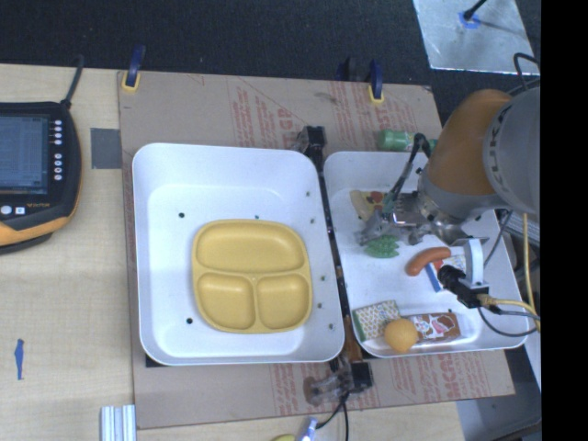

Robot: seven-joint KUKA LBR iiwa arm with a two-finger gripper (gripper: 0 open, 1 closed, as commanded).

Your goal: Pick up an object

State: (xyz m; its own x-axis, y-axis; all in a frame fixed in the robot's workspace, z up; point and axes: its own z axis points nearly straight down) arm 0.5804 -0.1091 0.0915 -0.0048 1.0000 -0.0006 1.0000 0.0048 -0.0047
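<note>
Orange ball [401,334] and sausage [428,260] lie near the gripper [381,225].

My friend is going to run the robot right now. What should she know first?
Gripper: down in the right bin, at its upper left part. Whether its fingers are open or shut cannot be told, and nothing is seen held.

Things in the right bin: a green object just beside the gripper, a hot dog toy in the middle, a blue object under it, a yellow ball and a flat printed packet along the near edge.

Left bin: holds a yellow divided plate.

Done: arm has reached into the bin. Left: grasp one object and lift it.
</note>
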